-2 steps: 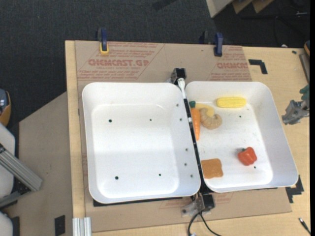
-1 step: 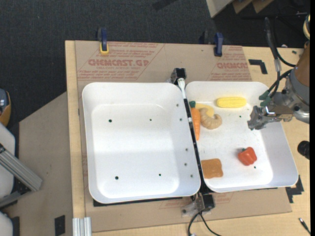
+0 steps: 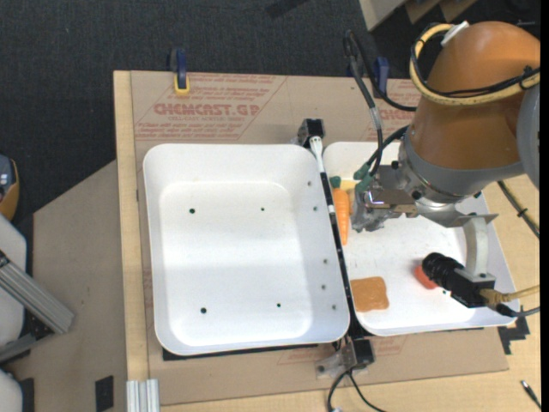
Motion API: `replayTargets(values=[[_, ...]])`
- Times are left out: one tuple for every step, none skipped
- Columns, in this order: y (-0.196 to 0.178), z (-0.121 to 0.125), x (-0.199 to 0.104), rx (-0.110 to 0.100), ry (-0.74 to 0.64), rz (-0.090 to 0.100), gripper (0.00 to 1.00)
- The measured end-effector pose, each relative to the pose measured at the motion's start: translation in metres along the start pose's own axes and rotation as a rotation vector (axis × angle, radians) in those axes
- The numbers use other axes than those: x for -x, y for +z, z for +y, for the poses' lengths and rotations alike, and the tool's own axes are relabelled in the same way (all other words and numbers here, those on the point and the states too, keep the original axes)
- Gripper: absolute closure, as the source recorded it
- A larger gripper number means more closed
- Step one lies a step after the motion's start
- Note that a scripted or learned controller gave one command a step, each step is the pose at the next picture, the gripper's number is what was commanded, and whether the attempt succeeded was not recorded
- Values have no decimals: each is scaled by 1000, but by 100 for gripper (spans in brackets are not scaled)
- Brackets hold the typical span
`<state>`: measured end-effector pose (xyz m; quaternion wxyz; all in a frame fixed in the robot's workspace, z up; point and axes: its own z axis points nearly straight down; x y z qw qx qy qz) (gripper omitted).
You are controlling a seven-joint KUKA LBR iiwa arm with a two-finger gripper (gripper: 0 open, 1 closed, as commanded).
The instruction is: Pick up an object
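Gripper: positioned low in right bin; finger state cannot be told.
Orange carrot: lying just left of gripper, along bin's left wall.

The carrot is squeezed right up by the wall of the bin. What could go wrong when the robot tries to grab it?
1. The carrot lies along the right bin's left wall, so a finger of the hand may hit the wall instead of sliding beside it.
2. The hand could push the carrot instead of lifting it, leaving nothing picked up.
3. The cables hang close over the bin and might snag as the arm moves.
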<state>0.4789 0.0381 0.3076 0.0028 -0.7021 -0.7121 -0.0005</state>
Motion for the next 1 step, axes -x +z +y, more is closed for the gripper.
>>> replayTargets(values=[[-11,1,-12,5,12,-4,100]])
